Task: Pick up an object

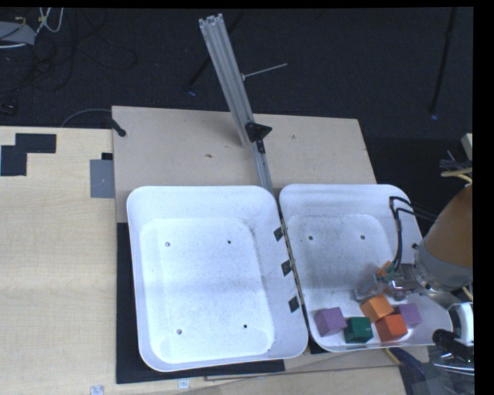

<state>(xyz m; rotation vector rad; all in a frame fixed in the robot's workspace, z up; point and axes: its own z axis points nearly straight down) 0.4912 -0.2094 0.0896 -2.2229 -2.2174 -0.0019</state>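
Five small blocks cluster in right bin near corner. Gripper low over orange block; can't tell if it's gripping. Left bin alongside.

A dark floor lay beyond the bench, crossed by loose cables at the upper left. A tan board formed the bench top, and a paler wood-grain surface adjoined it on the left, marked with black and grey patches. A slanted metal rail rose from the board's far side. Lighting was even.
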